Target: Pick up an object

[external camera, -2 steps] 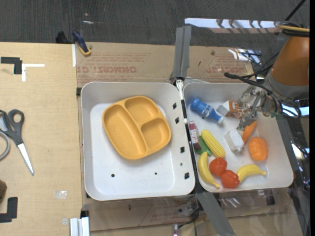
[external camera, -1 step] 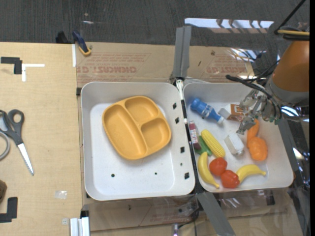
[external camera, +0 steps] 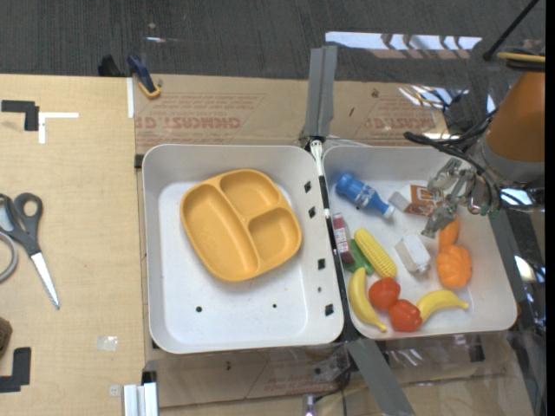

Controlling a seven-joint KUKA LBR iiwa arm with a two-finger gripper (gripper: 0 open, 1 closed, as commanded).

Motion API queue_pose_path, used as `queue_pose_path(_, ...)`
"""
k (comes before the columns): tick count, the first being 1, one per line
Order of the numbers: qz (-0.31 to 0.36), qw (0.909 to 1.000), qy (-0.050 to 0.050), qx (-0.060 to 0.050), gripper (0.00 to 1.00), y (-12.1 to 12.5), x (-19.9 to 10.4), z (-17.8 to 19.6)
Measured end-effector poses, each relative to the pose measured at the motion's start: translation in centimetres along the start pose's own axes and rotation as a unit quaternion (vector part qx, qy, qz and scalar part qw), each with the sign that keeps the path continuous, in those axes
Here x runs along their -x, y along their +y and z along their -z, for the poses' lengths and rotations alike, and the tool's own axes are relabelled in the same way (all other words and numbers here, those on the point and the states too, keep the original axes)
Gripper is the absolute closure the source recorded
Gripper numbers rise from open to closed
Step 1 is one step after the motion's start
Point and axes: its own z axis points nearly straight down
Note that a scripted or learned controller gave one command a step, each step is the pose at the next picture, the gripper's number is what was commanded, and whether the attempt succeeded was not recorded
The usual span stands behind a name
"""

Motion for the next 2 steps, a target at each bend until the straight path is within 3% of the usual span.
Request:
queue_pose_path(1, -0.053, 0.9986, 0.0, 0.0, 0.0, -0.7, -0.1, 0.0)
queue_pose_path(2, -0.066, 0.9978, -0.005, -0.003, 0.0, -0.3, -1.7, 0.2)
